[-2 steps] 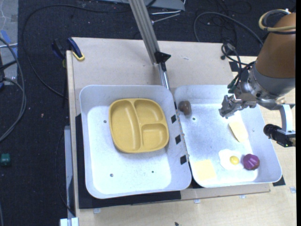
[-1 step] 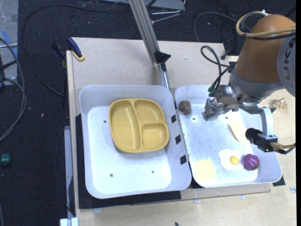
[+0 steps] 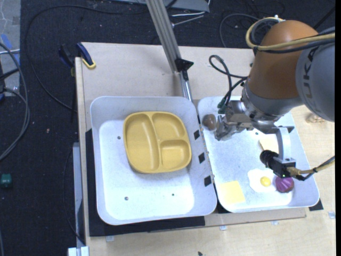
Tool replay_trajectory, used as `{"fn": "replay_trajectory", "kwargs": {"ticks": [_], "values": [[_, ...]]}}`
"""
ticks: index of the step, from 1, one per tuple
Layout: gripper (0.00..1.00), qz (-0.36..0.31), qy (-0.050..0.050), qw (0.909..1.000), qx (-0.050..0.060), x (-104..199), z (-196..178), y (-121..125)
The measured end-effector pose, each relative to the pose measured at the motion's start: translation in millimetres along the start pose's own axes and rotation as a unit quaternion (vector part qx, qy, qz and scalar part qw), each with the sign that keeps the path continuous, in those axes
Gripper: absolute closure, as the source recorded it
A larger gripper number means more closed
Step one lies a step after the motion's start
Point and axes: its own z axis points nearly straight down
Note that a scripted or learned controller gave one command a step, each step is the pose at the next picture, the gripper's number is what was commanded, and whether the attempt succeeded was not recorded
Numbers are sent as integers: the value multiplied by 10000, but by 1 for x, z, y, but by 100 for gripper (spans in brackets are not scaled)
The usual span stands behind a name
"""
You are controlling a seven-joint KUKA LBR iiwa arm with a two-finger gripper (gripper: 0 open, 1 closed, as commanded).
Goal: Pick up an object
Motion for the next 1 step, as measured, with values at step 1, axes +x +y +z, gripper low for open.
{"fn": "replay_trajectory", "kwargs": {"ticks": [1], "values": [[100, -2, -1, 10000, 1, 56, 10, 3]]}}
